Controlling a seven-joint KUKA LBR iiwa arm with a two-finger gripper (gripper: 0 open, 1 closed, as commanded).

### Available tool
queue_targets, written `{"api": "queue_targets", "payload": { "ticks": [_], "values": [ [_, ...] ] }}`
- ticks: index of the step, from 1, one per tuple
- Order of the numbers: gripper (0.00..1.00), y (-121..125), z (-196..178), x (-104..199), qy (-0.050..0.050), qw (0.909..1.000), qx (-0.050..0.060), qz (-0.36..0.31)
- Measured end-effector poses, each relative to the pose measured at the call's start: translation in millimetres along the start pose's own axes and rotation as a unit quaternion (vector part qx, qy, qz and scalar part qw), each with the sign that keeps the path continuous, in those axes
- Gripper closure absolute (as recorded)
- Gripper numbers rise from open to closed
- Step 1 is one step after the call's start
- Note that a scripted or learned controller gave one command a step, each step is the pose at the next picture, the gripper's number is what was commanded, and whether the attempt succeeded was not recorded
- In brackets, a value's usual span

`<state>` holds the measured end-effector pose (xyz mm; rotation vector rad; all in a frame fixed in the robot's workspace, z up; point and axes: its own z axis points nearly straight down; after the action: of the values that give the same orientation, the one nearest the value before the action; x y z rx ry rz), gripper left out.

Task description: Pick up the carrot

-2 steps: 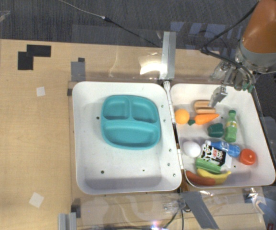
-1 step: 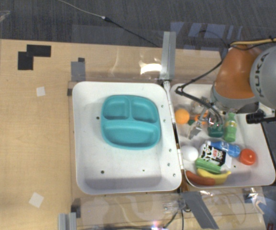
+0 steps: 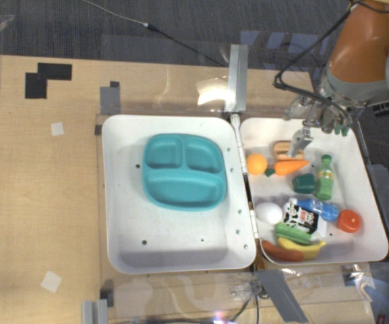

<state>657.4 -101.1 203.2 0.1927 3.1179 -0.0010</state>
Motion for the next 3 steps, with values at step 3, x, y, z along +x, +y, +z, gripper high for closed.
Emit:
{"api": "queue_targets", "payload": {
  "ticks": [3],
  "values": [
    [0.0,7,115,12,0.003,0.9456,0.001,0.325]
  ]
}}
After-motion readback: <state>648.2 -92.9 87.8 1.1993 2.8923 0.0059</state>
